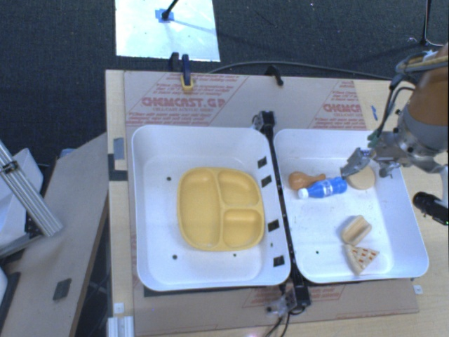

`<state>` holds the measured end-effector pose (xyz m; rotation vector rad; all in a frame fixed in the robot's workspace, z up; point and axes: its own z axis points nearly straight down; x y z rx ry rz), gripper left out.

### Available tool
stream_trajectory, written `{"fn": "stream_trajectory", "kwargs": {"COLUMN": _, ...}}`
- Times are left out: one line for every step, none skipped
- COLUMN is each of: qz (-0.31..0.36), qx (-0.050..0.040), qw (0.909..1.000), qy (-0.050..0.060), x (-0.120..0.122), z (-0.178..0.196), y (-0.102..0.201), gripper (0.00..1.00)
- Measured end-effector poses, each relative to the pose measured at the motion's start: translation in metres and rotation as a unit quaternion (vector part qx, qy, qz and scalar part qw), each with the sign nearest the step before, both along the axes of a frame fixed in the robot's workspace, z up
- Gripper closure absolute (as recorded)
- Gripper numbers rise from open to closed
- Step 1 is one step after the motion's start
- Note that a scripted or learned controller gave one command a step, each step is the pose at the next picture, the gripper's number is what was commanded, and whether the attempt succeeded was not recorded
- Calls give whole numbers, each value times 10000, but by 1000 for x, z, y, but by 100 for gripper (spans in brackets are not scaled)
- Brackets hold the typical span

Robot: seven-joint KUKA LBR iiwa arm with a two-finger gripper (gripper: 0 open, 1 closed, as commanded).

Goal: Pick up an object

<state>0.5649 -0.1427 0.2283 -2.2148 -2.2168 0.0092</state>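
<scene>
Fixed overhead camera, slanted down, both white bins [210, 139] framed

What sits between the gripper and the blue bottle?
Nothing visible. The gripper hangs just right of the blue bottle in the right bin; a tan round piece lies beside them, not between.
</scene>
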Motion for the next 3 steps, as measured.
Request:
{"fn": "stream_trajectory", "kwargs": {"qz": 12, "qx": -10, "qw": 10000, "qy": -56, "x": 2, "z": 6, "y": 0, "gripper": 0}}
{"fn": "stream_trajectory", "kwargs": {"qz": 1, "qx": -5, "qw": 10000, "qy": -37, "x": 4, "z": -56, "y": -2, "gripper": 0}}
{"fn": "stream_trajectory", "kwargs": {"qz": 9, "qx": -5, "qw": 10000, "qy": -43, "x": 11, "z": -115, "y": 3, "gripper": 0}}
